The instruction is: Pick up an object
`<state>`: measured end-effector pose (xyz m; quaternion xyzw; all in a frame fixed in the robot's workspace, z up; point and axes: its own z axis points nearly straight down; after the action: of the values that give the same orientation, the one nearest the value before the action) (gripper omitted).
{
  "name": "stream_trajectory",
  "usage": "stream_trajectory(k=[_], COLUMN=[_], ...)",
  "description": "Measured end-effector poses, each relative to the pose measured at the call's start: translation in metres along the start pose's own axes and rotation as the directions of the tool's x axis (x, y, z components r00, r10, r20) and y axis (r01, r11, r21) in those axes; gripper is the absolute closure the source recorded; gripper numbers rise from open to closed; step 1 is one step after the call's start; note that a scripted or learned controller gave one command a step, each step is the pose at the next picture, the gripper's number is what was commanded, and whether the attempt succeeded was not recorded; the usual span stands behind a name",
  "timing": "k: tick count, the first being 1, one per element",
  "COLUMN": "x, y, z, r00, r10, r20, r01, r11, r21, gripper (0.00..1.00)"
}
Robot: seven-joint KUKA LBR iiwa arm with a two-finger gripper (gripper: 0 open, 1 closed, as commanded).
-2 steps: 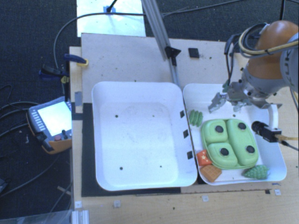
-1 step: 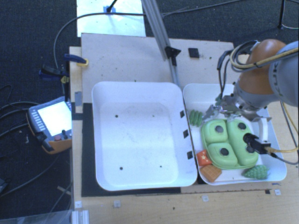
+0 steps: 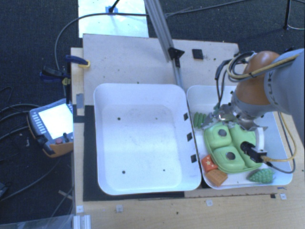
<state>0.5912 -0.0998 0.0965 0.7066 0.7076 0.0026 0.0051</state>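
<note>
Hovering gripper (image 3: 228, 116) over green tray (image 3: 228, 147); claw state unclear. Risk: crowded bin (image 3: 281, 128), fingers glance off tray's rim.

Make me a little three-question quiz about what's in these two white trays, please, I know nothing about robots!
1. True or false: the big light green moulded plastic piece lies in the right white bin.
2. Which sits nearest the right bin's front edge? A) the small orange-red block B) the dark green ridged piece C) the black square on the bench
3. Fill in: the grey arm with the orange band reaches over the ____ bin.

Key: 1 true; 2 A; 3 right.
</note>
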Motion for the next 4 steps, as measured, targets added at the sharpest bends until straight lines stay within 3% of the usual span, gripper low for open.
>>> stream_trajectory(k=[1,2,4], x=[-0.001,-0.001,-0.005], y=[0.001,0.01,0.022], z=[-0.013,-0.059,-0.161], r00=[1.0,1.0,1.0], r10=[0.001,-0.002,-0.003], r20=[0.001,-0.003,-0.003], r01=[-0.001,0.002,0.003], r11=[1.0,1.0,1.0], r21=[-0.004,0.005,0.004], gripper=[1.0,1.0,1.0])
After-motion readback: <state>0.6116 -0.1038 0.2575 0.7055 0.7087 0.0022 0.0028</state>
